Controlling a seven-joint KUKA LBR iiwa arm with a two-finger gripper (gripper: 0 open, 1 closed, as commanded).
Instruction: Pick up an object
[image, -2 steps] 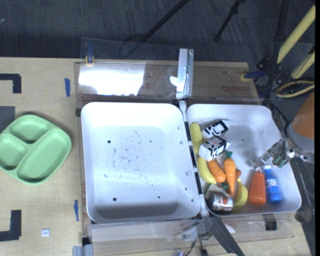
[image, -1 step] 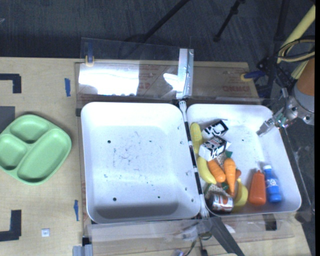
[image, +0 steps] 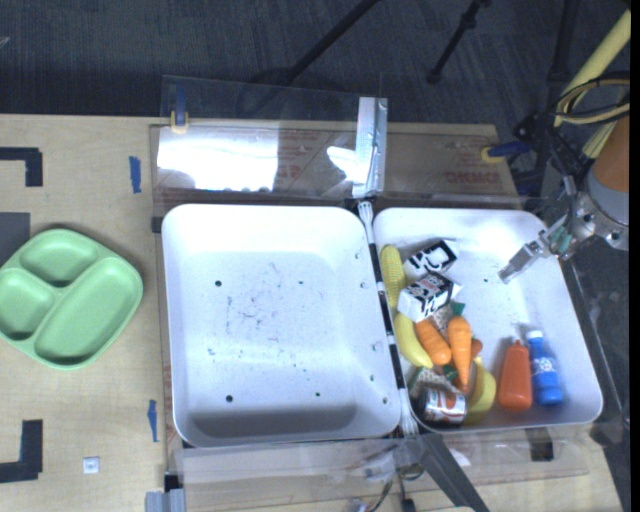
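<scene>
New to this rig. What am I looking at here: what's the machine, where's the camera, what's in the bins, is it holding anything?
One fixed camera looks down at a slant on a bench with two shallow white bins. The left bin shows only scuff marks. The right bin holds a pile: bananas, carrots, black-and-white cartons, a can, an orange bottle and a blue bottle. A green divided plate sits on the bench at far left. The robot arm enters from the right; its gripper hangs over the right bin's upper corner, with nothing visible between its fingers.
</scene>
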